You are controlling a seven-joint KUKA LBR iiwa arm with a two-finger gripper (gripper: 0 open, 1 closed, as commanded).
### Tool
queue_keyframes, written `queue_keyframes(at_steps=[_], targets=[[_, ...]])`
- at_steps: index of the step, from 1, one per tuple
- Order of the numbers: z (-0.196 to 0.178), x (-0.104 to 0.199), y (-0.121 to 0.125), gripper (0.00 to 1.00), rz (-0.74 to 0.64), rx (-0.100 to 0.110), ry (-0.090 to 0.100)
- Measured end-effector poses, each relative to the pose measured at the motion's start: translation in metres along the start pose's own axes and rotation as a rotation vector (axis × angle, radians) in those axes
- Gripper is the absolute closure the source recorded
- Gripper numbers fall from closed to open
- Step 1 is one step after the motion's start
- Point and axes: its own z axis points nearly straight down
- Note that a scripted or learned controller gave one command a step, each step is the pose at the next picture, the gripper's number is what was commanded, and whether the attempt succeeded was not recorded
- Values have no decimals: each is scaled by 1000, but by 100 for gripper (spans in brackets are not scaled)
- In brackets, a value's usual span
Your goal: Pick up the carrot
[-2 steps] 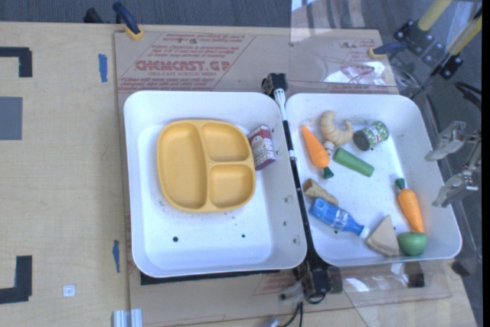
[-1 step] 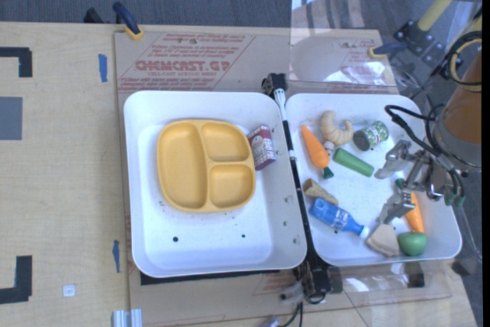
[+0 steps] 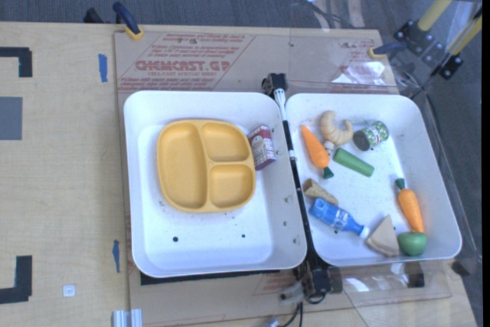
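Note:
Two orange carrots lie in the right bin (image 3: 436, 165). One carrot (image 3: 314, 148) rests near the bin's left wall, slanted, with its green end pointing down toward the front. The other carrot (image 3: 410, 208) lies near the right wall, its green stalk pointing to the back. Each lies flat on the bin floor with nothing on top of it.
Around the carrots are a tan knobbly piece (image 3: 334, 127), a green can (image 3: 370, 135), a green cylinder (image 3: 353, 161), a blue bottle (image 3: 338, 218), a tan wedge (image 3: 384, 236) and a green fruit (image 3: 413, 243). The left bin (image 3: 199, 249) holds a yellow divided plate (image 3: 205, 164) and a dark red can (image 3: 262, 146).

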Motion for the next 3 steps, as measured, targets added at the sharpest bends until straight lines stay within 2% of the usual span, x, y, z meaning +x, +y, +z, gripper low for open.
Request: queue_keyframes(at_steps=[1,2,3], targets=[[114,50,39,0,-365,-9,20],[201,53,56,0,-584,-12,21],[319,40,35,0,-857,-10,13]])
